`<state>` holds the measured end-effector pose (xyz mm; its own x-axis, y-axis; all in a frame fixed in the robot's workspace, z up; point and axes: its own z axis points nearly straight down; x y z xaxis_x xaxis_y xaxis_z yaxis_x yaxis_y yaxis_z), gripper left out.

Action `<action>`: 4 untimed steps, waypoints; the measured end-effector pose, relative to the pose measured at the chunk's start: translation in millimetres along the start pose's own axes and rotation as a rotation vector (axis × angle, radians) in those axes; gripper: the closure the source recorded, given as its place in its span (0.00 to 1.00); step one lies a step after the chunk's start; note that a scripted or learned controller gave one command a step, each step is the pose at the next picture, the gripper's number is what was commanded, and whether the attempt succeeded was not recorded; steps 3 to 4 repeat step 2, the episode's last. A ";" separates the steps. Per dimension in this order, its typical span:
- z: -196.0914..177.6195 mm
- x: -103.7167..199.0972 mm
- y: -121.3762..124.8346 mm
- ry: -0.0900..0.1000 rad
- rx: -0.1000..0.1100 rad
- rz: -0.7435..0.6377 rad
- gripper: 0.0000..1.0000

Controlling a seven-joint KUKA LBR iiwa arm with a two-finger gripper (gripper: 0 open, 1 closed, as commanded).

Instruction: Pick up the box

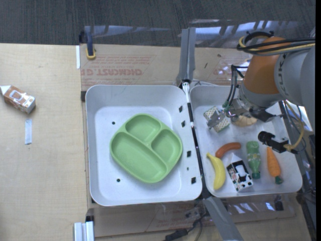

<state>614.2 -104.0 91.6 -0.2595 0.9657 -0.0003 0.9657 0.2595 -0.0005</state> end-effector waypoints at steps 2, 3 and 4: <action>-99.6 91.1 23.4 0.000 0.001 0.024 1.00; -99.6 91.1 23.4 0.000 0.001 0.024 1.00; -99.6 91.1 23.4 0.000 0.001 0.024 1.00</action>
